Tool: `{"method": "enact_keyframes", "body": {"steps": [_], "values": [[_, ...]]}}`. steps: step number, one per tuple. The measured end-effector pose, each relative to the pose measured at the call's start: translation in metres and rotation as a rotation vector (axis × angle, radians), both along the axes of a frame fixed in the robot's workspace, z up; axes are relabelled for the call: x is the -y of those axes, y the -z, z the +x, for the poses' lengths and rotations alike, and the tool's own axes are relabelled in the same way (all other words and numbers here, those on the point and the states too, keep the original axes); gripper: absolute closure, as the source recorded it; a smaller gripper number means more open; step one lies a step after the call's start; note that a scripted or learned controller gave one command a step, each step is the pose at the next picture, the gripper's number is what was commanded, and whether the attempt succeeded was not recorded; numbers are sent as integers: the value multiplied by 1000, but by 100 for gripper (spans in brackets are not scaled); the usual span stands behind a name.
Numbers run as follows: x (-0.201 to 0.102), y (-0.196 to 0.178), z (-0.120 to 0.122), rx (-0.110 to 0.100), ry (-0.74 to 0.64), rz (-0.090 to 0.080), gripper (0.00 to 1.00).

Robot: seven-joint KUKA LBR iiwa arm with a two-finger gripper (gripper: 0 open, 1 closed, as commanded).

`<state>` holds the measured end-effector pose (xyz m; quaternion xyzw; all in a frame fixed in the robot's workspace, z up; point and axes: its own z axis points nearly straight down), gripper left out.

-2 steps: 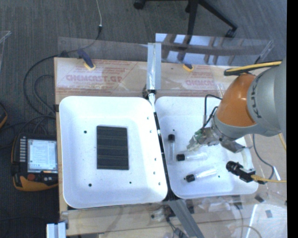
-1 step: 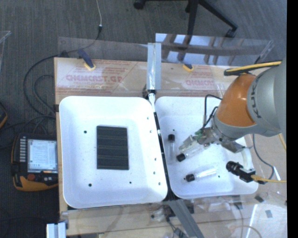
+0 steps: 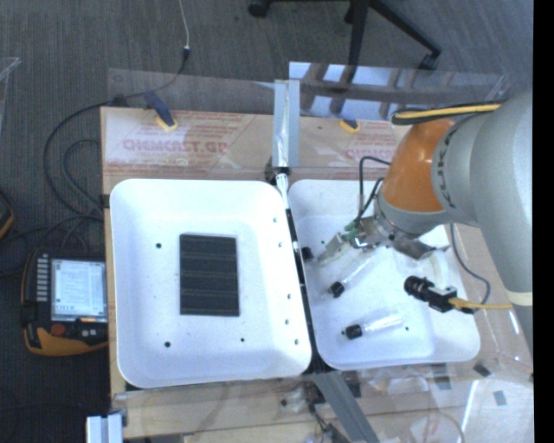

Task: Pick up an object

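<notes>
Floor: dark grey carpet [image 3: 52, 69] on every side of the desk.
Room, 12 o'clock: black legs of a chair base [image 3: 381, 22] on the carpet.
Room, 9 o'clock: teach pendant [image 3: 67, 298] on the floor, orange-yellow casing, pale screen facing up.
Desk: brown board [image 3: 199, 147] with faded red lettering under a clear sheet. It carries two white bins side by side.
Divider: metal post [image 3: 282, 130] stands at 12 o'clock of the seam between the bins.
Bin, 9 o'clock side: shallow white tray [image 3: 138, 195]. It holds one dark ribbed pad [image 3: 209, 274], lying flat near its centre with the long side running 12 to 6.
Bin, 3 o'clock side: shallow white tray [image 3: 415, 346]. It holds two clear tubes with black caps.
Upper tube [image 3: 353, 277]: near the bin's centre, slanted, cap toward 7 o'clock.
Lower tube [image 3: 376, 326]: toward 6 o'clock of the upper one and apart from it, nearly level, cap toward 9 o'clock.
Arm: grey arm [image 3: 485, 173] enters from 3 o'clock, with the orange band [image 3: 415, 169] over the bin's 12 o'clock half.
Gripper [image 3: 333, 250]: low in the 3 o'clock bin, pointing toward 8 o'clock, just at 11 o'clock of the upper tube.
Gripper state: cannot tell whether wide or narrow. Nothing is seen held.
</notes>
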<state>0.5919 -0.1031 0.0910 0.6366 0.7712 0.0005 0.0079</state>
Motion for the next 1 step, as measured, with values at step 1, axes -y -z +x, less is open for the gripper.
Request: {"method": "enact_keyframes", "body": {"steps": [1], "values": [[-1,-10,1,2,1,3,100]]}}
